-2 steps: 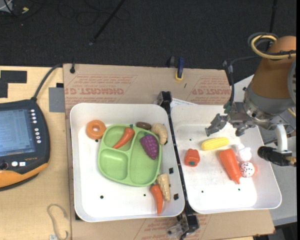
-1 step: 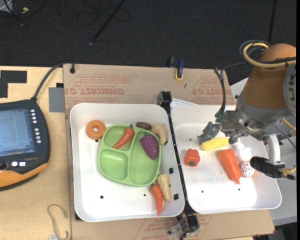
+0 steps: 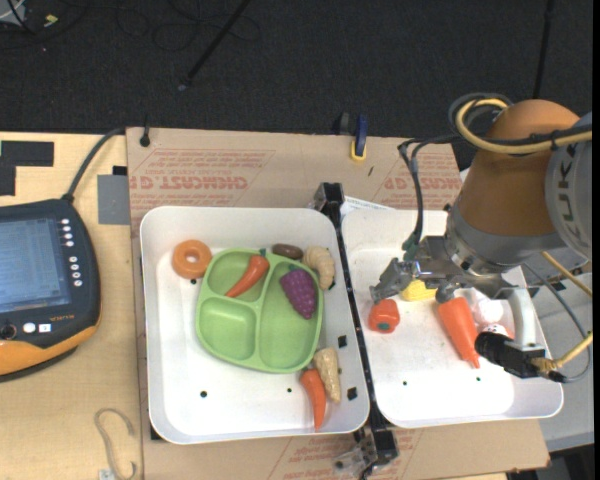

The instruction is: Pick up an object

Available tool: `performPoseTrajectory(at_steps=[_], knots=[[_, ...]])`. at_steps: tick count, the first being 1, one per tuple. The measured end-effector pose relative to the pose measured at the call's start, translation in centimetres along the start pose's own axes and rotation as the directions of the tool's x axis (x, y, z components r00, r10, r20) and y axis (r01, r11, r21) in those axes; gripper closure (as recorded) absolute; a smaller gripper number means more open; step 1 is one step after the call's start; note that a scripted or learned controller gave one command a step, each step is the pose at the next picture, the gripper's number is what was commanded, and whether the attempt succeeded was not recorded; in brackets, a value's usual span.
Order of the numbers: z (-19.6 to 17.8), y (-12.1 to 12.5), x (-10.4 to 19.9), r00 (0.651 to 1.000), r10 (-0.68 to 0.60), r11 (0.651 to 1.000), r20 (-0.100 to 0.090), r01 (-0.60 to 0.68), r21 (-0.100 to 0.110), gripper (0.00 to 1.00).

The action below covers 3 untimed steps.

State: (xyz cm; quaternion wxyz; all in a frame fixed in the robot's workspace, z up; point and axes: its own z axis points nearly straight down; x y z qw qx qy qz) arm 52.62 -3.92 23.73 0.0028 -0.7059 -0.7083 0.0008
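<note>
The arm (image 3: 520, 183) reaches in from three o'clock and hangs over the right bin (image 3: 450, 398). Its gripper (image 3: 405, 276) sits low over the bin's upper half, near the divider (image 3: 348, 298) between the two bins; whether it is apart or together cannot be told from this angle, and nothing is plainly seen between its tips.

In the right bin, a small red tomato (image 3: 384, 315) lies just at seven o'clock from the gripper. A yellow piece (image 3: 415, 290) peeks out right beside the gripper at four o'clock. A carrot (image 3: 459, 329) lies at four o'clock from the tomato, slanting toward five o'clock.

The left bin (image 3: 170, 368) holds a green divided plate (image 3: 255, 328). On the plate rest a red pepper (image 3: 247, 275) at eleven o'clock and purple grapes (image 3: 299, 292) at one o'clock. An orange doughnut (image 3: 191, 258) lies off the plate at ten o'clock. A tan potato (image 3: 321, 264) touches the plate's rim at one o'clock. A second tan piece (image 3: 328, 366) and a red chili (image 3: 315, 396) lie at five o'clock from the plate.

A tablet (image 3: 30, 278) rests on the bench at nine o'clock.
</note>
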Motion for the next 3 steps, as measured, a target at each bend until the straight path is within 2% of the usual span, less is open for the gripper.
performPoseTrajectory(at_steps=[1, 2, 3], knots=[[0.7, -1.8, 3.9, 1.0, 0.001, 1.0, 0.001, -0.001, 0.001, 1.0], [0.3, -3.8, 5.4, 1.0, 0.002, 1.0, 0.001, -0.002, 0.001, 1.0], [1.4, -2.6, 6.0, 1.0, 0.003, 1.0, 0.003, -0.003, -0.001, 1.0]])
